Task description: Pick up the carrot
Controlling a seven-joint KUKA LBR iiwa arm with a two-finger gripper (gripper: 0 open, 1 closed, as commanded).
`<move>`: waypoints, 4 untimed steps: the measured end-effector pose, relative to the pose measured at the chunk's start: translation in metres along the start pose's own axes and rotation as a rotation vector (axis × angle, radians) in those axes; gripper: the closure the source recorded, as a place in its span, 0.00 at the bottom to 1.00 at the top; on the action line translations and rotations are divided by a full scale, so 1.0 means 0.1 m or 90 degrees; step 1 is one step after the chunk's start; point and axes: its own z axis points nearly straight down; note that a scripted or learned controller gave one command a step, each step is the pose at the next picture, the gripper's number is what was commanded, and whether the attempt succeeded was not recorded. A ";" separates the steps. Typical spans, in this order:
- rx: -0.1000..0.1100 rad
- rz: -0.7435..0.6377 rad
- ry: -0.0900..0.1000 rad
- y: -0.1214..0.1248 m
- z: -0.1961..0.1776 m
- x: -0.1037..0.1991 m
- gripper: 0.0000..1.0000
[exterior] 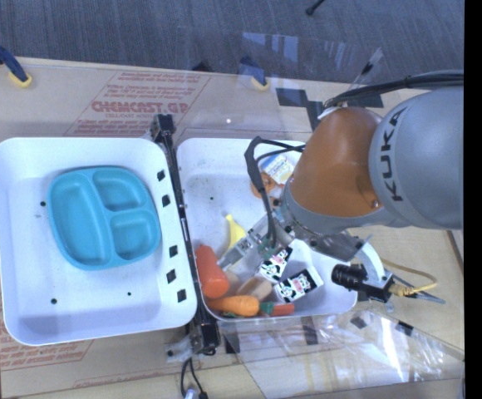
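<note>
Your tool (262,252) is down inside the right bin (204,160), low over the heap of toy food in its near-left corner. You cannot tell from this slanted view how the tool stands, because the wrist and the checkered marker blocks (287,274) cover most of it, so don't count on a grasp yet.

The carrot (239,306) lies flat at the near edge of that bin, an orange piece with a green stub at its right end, just nearer than the tool and apart from it as far as you can see. Beside it to the left, against the bin's left wall, sits a taller orange-red piece (211,273), and a yellow piece (234,227) lies just beyond the tool on the far side. All three are packed close together, so a descent slightly off could catch the wrong one.

The left bin (17,189) holds a blue divided tray (104,216), well apart from the work and untouched.

In my judgement the task is at the approach stage: the arm is in the correct bin and near the pile, but nothing is lifted. What remains is to settle over the carrot, close on it and raise it clear of the bin.
</note>
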 end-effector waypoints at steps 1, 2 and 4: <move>0.003 -0.019 0.002 0.45 0.03 0.06 0.00; 0.003 0.013 -0.001 0.56 -0.09 -0.79 0.00; 0.004 0.245 0.001 0.24 0.76 -1.47 0.00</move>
